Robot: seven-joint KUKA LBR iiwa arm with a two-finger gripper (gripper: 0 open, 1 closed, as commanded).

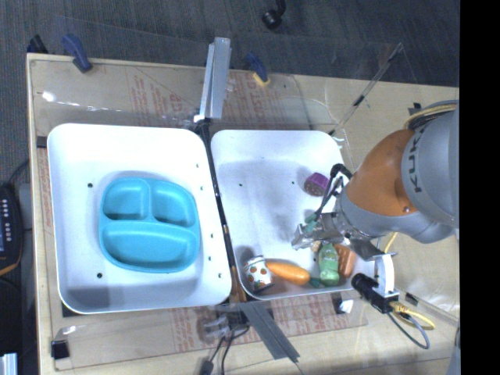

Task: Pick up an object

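- The gripper (315, 234) is seen in the lower right of the frame, inside the right bin (258, 151), low over that bin's lower right corner.
- Whether the fingers are open or closed cannot be told, since they are blurred and partly masked by the wrist.
- A green bottle-like object (329, 264) lies just below and slightly right of the gripper, its long axis running roughly up and down the frame.
- An orange carrot-shaped object (288, 272) lies below and left of the gripper, its long axis running left to right along the bin's lower wall.
- A purple object (316, 183) sits above the gripper, apart from it.
- The green object is judged the nearest target; a short move toward the lower frame edge would be called for.
- The blue tray (148, 223) rests in the left bin (70, 143).
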